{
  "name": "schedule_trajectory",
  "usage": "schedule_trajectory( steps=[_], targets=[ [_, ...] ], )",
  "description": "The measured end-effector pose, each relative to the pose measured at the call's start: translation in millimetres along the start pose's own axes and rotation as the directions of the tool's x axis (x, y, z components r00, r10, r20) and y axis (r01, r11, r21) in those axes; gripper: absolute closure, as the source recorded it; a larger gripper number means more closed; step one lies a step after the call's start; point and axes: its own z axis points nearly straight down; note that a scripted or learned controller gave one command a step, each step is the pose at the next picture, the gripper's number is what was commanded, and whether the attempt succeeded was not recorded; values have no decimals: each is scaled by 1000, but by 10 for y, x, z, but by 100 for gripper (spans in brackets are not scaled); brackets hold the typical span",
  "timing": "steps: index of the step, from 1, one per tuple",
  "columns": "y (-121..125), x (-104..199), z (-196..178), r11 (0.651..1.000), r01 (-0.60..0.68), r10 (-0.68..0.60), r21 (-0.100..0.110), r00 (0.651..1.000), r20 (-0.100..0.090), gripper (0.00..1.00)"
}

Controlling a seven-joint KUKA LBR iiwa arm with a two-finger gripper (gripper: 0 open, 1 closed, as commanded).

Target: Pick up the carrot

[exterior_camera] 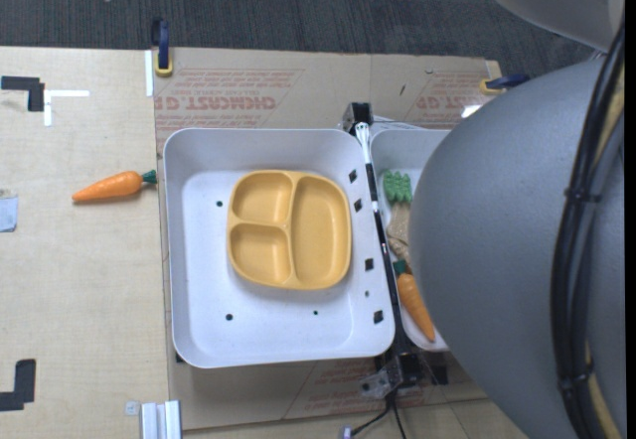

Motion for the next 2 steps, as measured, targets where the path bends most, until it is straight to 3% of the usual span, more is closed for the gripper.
schedule_trajectory(
  steps=[2],
  targets=[
    [0, 29, -143, 1000, 9, -9, -2, 1000, -7, 100]
  ],
)
